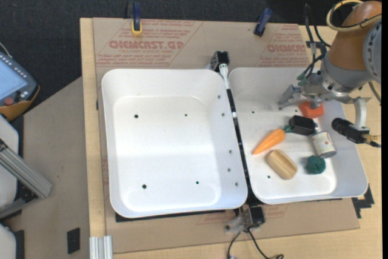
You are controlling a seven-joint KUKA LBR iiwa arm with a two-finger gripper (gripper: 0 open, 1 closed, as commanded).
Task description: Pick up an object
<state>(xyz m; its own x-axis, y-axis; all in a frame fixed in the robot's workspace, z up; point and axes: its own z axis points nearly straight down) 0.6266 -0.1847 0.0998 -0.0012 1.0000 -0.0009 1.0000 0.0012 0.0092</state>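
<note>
Tan block (pixel 282 164) lies well below the gripper (pixel 308 107); whether that is open, I cannot tell. Red piece (pixel 313 110) sits touching underneath: centre squarely before closing.

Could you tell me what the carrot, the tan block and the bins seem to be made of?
Carrot: probably plastic, smooth even orange with a green tip. Tan block: possibly wood, matte pale brown, rounded. Bins: likely thin moulded plastic, glossy white with rounded rims.
</note>
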